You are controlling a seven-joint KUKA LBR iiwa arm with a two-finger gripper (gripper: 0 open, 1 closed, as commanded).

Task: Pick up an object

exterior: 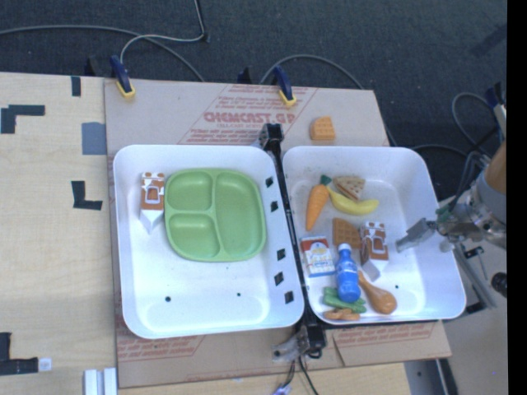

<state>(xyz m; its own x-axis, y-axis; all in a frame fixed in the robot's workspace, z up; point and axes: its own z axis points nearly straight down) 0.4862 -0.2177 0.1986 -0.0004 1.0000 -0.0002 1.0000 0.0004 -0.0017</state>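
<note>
Bright, even overhead light; soft shadows, slightly blurry throughout.

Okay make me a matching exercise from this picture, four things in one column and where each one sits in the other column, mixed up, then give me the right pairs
Things:
1. green divided plate
2. blue bottle
3. orange waffle block
4. banana

Places:
A. on the cardboard, outside both bins
B. left bin
C. right bin, near its front edge
D. right bin, towards the back, beside the carrot

Pairs: 1-B, 2-C, 3-A, 4-D
</note>
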